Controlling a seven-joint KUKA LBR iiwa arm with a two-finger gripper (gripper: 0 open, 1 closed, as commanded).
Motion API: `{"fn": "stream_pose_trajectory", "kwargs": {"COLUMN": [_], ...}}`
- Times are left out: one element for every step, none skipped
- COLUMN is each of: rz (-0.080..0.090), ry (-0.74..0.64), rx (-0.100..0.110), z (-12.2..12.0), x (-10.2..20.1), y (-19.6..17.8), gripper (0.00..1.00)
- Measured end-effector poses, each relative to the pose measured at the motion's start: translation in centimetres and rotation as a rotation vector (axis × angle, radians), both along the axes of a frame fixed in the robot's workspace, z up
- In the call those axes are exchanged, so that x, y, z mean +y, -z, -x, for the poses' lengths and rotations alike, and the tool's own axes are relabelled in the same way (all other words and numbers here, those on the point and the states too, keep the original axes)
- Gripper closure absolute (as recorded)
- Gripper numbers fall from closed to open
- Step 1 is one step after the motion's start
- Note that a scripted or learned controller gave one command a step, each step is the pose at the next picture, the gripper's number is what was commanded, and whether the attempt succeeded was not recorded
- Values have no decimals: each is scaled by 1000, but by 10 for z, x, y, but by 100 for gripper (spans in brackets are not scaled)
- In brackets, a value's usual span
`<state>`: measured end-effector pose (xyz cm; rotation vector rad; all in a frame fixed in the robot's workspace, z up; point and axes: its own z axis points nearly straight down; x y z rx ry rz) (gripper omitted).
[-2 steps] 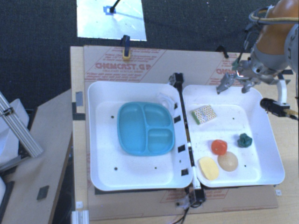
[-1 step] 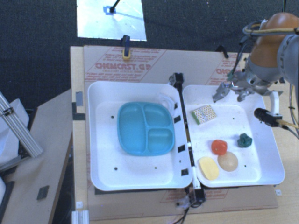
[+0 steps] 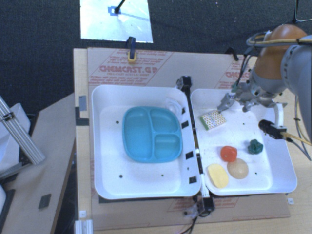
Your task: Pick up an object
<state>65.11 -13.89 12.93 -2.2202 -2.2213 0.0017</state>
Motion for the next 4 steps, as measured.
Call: {"fn": "stream_pose_trajectory", "kwargs": {"rz": [1,1,2,1], "ry": [0,2,-3,-4], "rx": [-7,-8,-10,-6], "z": [-2,-2,-12,-13], "x": [0,-5,-10,-10], "y": [-14,-59,-119,-129], "gripper": [100,100,100,100]}}
